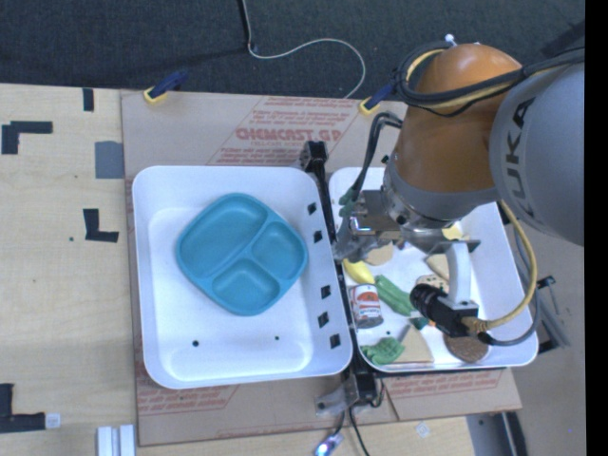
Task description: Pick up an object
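White plastic, 2 shallow bins side by side on a cardboard sheet [275, 126] laid over the surface, presumably to keep them square to each other.

Left bin [157, 283]: 1 item. A blue divided plate [242, 253] with 3 compartments, lying flat and turned at an angle, well apart from my reach. It sits alone, so I judge it is not the pick of this moment.

Right bin [508, 255]: the clutter I am to pick from. A yellow banana-like piece [355, 271] just beside the dividing wall; a green pod-shaped piece [391, 291] near it; a small can [367, 305] with a red label; a green leafy piece [382, 352] at the near corner; a brown round item [465, 348] toward the right. Items touch or overlap, which I judge makes a clean single grasp harder.

My arm [456, 131]: grey with the orange band, hanging over the right bin's far left part. My gripper [363, 228] is low above the yellow piece, placed there, I judge, to go for it. Whether the gripper is spread or closed I cannot tell; my own wrist covers it. Nothing is visibly held.
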